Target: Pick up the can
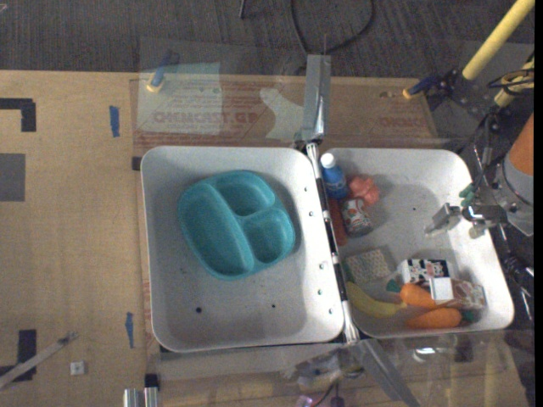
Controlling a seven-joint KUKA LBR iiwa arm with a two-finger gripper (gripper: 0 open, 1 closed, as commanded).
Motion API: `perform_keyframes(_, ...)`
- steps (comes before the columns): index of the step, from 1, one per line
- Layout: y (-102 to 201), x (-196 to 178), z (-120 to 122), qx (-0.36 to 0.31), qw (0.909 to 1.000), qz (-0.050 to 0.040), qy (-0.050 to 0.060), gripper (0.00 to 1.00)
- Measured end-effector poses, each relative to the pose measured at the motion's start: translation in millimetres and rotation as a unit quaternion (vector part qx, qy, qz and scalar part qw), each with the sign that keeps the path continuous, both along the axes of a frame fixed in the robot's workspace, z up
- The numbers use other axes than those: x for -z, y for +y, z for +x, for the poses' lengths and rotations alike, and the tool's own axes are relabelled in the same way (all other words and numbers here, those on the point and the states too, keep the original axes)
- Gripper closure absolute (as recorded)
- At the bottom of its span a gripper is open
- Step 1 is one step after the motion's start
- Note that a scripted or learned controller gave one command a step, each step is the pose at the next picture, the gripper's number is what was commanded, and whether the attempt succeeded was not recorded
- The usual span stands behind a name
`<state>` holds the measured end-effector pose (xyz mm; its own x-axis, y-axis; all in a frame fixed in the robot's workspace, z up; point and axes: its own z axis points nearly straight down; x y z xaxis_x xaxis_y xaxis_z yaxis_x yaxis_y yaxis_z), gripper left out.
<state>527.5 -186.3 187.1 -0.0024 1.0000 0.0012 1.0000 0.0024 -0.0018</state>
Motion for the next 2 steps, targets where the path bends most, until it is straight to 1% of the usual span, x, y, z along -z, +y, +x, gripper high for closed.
perform_keyframes(1,62.4,98.2,43.1,-0.006,1.0000,-0.0025,-0.006,0.00)
perform_keyframes(2,-2.6,101.9,117.2,-0.008,0.9997,0.0019,0.021,0.00)
